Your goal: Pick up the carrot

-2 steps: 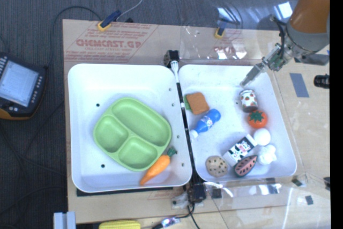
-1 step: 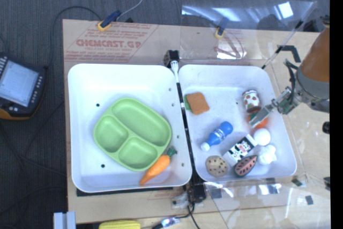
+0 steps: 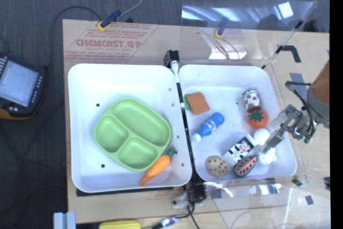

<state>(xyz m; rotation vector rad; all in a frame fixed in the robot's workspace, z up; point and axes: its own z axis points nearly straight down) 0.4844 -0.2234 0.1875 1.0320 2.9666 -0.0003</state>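
Carrot: I see the carrot (image 3: 156, 167) in the left bin (image 3: 86, 115), near its front right corner. It lies on a slant, with its green top pointing up and to the right.
Carrot's neighbor: the carrot lies right at the front right edge of the green plate (image 3: 112, 131). I cannot tell if it leans on the plate.
Plate: it has 3 parts, and nothing lies in any of them.
Gripper: the gripper (image 3: 278, 134) is over the right side of the right bin (image 3: 225, 88), well apart from the carrot. The wall between the 2 bins lies between them.
Gripper's state: I cannot tell if it is spread or pressed together. I see nothing held in it.
Arm: the arm (image 3: 321, 88) comes in from the right, and I can see a bit of its orange band.
Right bin, back: I see a piece of toast (image 3: 196, 103), a blue bottle (image 3: 210, 125), a small brown and white jar (image 3: 250, 98) and a tomato (image 3: 258, 118).
Right bin, front: I see a cookie (image 3: 216, 165), a melon slice (image 3: 245, 165) and a black and white carton (image 3: 240, 149).
Under the gripper: a white lump (image 3: 262, 139) lies just beside the tip of the gripper. I cannot tell if they touch.
Bench: both bins sit side by side on a brown board (image 3: 112, 43).
Floor: a small screen (image 3: 19, 86) lies off to the left.
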